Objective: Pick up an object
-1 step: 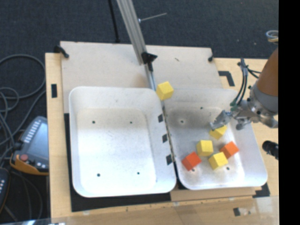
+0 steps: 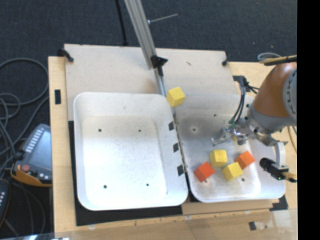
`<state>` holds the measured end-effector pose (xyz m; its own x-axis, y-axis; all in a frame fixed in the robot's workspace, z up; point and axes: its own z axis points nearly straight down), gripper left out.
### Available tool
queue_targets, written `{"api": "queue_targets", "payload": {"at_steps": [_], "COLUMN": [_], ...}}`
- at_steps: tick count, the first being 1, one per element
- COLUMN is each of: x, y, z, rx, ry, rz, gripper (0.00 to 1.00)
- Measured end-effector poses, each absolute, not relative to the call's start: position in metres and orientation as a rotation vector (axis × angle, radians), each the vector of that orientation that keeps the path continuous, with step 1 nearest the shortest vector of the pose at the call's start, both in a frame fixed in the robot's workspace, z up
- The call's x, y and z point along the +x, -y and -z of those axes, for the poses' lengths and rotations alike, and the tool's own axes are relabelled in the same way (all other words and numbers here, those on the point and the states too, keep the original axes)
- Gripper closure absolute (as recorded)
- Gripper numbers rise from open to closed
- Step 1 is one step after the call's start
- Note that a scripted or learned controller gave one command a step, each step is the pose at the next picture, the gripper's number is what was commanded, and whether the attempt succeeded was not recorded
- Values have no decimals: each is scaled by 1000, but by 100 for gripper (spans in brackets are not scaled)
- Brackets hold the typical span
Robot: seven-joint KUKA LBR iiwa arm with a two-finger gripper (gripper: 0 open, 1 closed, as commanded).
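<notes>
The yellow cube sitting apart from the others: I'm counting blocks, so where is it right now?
That yellow cube sits at the back of the right bin, near its far left corner beside the metal post, well away from the blocks near the gripper.

Four blocks (image 2: 225, 166) in rt bin (image 2: 200, 115) — one block (image 2: 175, 97) on its rim.

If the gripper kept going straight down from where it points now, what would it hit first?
Probably the bare floor of the right bin: the gripper hangs just above the nearest yellow cube in the picture, seemingly missing it. Depth is hard to judge from this slanted view.
</notes>
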<state>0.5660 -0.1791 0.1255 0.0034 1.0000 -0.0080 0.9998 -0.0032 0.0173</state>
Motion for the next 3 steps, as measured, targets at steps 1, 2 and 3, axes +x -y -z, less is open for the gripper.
{"api": "queue_targets", "payload": {"at_steps": [1,2,3], "x": [531,533,568], "y": [138,140,84], "z": [-97,-108,-97], "rx": [2218,2227,2211], "ry": [-2221,-2209,-2228], "rz": [0,-6,-5], "gripper": [0,100,100]}}
